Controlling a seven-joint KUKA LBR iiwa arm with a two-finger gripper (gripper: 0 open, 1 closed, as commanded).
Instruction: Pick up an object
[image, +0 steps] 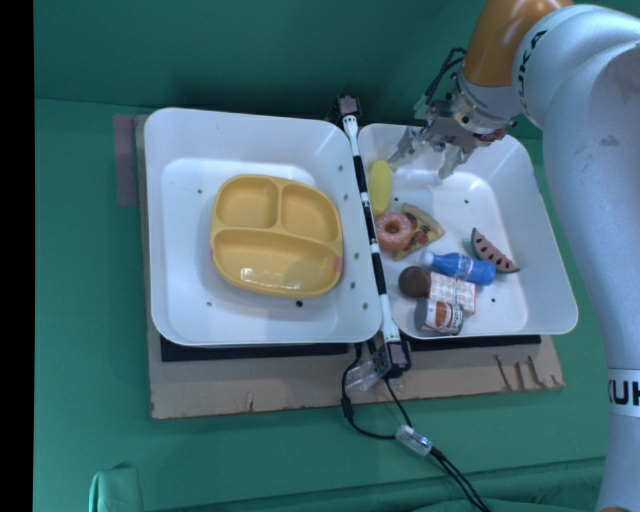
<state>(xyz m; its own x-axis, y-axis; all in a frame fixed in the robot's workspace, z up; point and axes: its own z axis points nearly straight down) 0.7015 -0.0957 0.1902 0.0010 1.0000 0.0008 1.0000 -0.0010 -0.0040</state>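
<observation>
Spread wide, the gripper (427, 153) hangs over the far edge of the right bin (530, 290), its two fingers (405, 148) splayed apart with nothing between them. It sits at the end of the grey arm (590, 110), whose orange band (505, 35) shows just above the wrist.

Nearest to the gripper is a yellow banana (380, 186), lying near the far left corner of the right bin, close against the divider bar (364, 215) that runs between the two bins. Its long axis runs from the far edge toward the near edge, nearly parallel to the divider.

Just nearer than the banana, a pink doughnut (393, 231) touches a pizza slice (421, 229), whose point aims toward the far edge. A watermelon slice (493, 252) lies toward the right edge, apart from the rest. A blue bottle (459, 266) lies on its side in the middle, long axis across the bin, cap end toward the divider. A dark brown round item (414, 281) sits just beside the bottle's cap. By the near edge a small patterned packet (452, 293) and a can (440, 316) lie together, touching.

The left bin (180, 150) bears a yellow divided plate (277, 235) at its middle, three compartments showing.
</observation>
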